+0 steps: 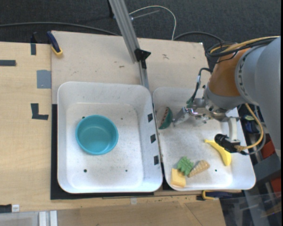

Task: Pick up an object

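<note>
No brand, label or legible writing appeared on any item. The arm (247, 79), grey with an orange band, reached in from the right over the right bin (243, 180). Its gripper (183, 117) hung low over the upper left part of that bin, fingers pointing left toward a melon slice (165, 117); whether they were spread or closed, I cannot tell. The melon slice, green-rinded with a red face, lay against the bin's left wall, just beside the fingertips; contact could not be judged. Nothing was seen between the fingers. Other contents of the right bin: a yellow banana (220, 150) near the right side, with a black fitting of the arm just above it; a green leafy piece (184, 165), a tan cone (199, 168) and a yellow block (178, 178), clustered close together at the front edge. Left bin (66, 126): one teal bowl (97, 134), upright, left of centre. A grey pole (125, 22) slanted down from the top to the junction between the bins. The bench (19, 140) was light wood with grey tape marks.
</note>
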Controlling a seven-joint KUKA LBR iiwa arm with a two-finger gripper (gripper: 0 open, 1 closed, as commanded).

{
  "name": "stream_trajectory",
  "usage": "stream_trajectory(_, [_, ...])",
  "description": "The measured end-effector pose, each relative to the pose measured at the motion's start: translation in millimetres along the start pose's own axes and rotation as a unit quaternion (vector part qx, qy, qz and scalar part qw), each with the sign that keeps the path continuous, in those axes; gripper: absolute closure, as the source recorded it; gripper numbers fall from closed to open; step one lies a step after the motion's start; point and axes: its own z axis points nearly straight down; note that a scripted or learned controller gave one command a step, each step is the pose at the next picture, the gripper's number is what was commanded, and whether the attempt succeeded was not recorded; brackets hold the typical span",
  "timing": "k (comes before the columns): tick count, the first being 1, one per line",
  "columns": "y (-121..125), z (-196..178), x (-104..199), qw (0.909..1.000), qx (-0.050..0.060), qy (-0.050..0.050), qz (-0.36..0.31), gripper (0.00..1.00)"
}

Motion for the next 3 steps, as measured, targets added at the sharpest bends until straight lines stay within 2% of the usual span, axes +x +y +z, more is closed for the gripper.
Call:
stream_trajectory(1, [1,-13,1,1.0000,-0.002,0.001,-0.001,1.00])
stream_trajectory(3, [15,-105,-6,1.0000,-0.006,0.000,0.000,1.00])
